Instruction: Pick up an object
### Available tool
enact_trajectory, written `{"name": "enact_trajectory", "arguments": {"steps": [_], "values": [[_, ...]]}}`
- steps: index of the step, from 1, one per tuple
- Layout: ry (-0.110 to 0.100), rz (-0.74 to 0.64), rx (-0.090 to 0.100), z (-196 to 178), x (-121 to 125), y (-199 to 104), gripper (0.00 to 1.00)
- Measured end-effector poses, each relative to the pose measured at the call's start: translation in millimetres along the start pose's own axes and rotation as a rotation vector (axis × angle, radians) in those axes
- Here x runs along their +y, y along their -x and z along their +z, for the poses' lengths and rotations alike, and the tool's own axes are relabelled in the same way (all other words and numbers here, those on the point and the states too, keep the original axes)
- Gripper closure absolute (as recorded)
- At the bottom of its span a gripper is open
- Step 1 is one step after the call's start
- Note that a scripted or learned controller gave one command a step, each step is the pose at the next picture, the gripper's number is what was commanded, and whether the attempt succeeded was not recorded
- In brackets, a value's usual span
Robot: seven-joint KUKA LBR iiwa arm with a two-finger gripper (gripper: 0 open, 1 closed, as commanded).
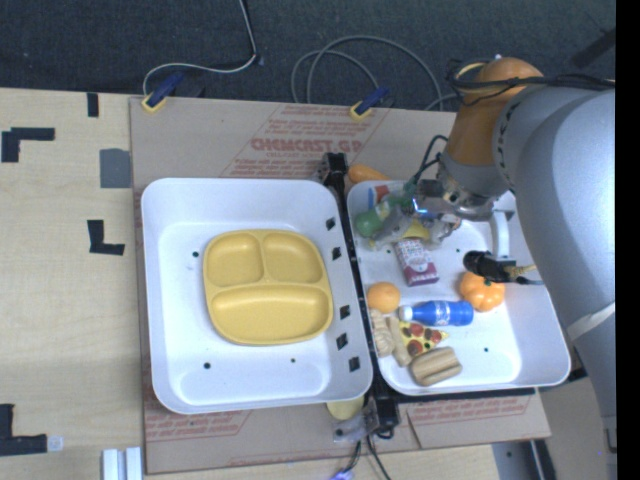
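We judge the red packet (415, 262) light and crinkly; we'd pinch its narrow sides. Whether the gripper (432, 211) jaws are parted, we cannot tell.

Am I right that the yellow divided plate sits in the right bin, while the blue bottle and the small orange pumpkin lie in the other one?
Not quite: the camera view shows the yellow divided plate in the left bin. The blue bottle and the small orange pumpkin lie in the other one, the right bin.
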State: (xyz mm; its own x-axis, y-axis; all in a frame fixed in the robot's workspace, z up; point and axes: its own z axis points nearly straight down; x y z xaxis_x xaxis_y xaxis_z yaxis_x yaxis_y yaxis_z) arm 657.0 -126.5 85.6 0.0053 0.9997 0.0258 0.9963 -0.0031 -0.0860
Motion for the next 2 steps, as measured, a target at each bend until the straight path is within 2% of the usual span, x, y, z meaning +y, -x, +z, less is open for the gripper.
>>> {"name": "enact_trajectory", "arguments": {"steps": [1, 2], "values": [[0.104, -0.005, -0.031, -1.1, -54.9, -9.5, 0.0], [0.009, -0.009, -0.032, -0.9, -1.9, -11.1, 0.0]]}}
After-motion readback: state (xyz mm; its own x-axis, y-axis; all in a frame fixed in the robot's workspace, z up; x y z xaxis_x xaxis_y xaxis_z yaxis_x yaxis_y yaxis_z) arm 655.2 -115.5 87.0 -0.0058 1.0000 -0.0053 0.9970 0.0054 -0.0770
